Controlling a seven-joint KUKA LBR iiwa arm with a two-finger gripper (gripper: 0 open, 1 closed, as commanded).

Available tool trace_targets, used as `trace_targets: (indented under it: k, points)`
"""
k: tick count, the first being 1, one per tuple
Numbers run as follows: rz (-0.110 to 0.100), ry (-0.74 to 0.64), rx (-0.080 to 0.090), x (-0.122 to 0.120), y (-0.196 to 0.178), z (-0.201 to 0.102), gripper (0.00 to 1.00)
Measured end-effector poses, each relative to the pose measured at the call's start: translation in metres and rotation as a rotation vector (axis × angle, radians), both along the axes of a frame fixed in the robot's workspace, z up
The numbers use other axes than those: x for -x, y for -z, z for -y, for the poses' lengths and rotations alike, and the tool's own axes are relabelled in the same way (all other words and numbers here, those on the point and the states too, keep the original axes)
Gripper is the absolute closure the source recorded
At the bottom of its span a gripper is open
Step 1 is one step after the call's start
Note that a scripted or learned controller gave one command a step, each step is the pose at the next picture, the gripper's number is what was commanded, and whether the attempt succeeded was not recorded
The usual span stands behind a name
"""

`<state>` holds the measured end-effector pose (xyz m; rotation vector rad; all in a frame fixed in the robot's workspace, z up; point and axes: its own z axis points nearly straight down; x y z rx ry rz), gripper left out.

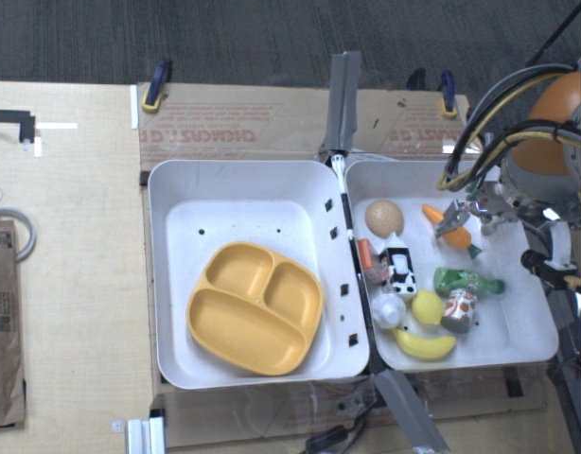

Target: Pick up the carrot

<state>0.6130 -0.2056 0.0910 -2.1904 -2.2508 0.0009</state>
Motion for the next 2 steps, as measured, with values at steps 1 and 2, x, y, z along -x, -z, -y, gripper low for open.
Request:
trace_targets:
  k: [1,2]
  points:
    - [0.001,-0.001,0.003,0.000,-0.010,0.001,1.00]
    - [0.003,-0.027,0.003,-0.036,-0.095,-0.011,1.00]
